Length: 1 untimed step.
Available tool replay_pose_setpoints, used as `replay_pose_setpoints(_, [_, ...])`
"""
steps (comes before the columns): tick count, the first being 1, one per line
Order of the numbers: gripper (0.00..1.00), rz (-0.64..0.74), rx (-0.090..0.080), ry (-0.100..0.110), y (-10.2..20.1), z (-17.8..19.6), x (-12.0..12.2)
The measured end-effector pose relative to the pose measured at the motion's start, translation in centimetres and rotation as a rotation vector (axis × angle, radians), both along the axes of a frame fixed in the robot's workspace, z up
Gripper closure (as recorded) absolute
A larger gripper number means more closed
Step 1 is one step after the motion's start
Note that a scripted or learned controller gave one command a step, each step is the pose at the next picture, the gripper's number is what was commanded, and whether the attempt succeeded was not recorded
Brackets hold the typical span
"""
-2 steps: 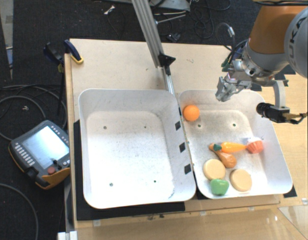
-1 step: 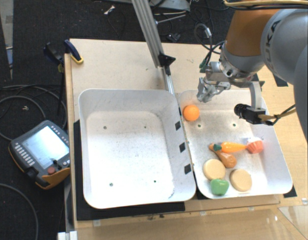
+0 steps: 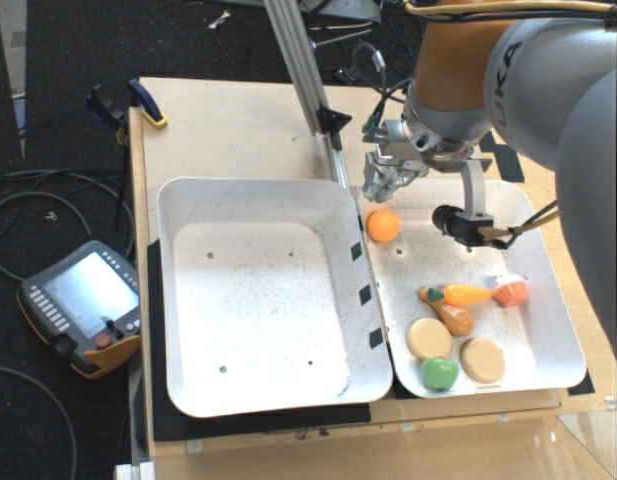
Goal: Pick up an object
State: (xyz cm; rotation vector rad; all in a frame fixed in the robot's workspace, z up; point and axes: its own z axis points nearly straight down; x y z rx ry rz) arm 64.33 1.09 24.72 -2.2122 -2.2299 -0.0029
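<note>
The gripper (image 3: 388,180) hangs just above the orange ball (image 3: 384,226) in the right bin (image 3: 548,353). Its fingers look nearly closed with nothing between them. The green apple (image 3: 440,373) lies well below the ball.

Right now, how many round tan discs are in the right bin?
2: one tan disc just above the green piece, the other tan disc to its right. Neither looks covered.

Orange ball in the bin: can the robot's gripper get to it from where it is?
Probably yes. The gripper hangs just above and behind the orange ball, with nothing between them. The ball sits apart from the other toys, though it lies near the right bin's left wall, which might crowd a finger.
</note>
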Motion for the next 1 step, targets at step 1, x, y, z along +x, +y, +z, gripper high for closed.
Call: replay_pose_setpoints(1, [1.00, 0.000, -0.001, 0.000, 4.94, 0.16, -0.21])
